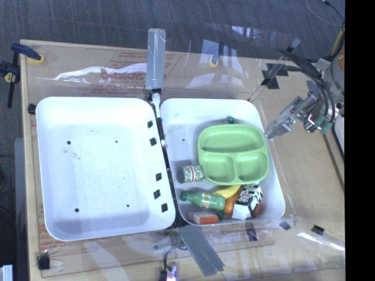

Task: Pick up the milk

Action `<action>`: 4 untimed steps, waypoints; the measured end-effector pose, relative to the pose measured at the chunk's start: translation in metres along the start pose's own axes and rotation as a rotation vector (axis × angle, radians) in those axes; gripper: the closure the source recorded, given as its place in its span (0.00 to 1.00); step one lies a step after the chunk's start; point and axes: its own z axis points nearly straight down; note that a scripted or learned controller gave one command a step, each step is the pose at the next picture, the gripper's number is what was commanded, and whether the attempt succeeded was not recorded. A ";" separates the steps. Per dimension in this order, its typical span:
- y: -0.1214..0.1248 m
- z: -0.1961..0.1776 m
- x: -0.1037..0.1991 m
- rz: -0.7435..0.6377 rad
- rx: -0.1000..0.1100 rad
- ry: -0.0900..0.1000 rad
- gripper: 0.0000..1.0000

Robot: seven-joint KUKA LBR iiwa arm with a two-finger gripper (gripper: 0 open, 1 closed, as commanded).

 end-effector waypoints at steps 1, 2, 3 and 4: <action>-0.016 0.181 -0.015 -0.458 0.000 0.003 1.00; -0.016 0.181 -0.015 -0.458 0.000 0.003 0.00; -0.025 0.205 -0.011 -0.645 -0.001 0.004 0.00; -0.025 0.145 -0.012 -0.889 -0.001 -0.001 0.00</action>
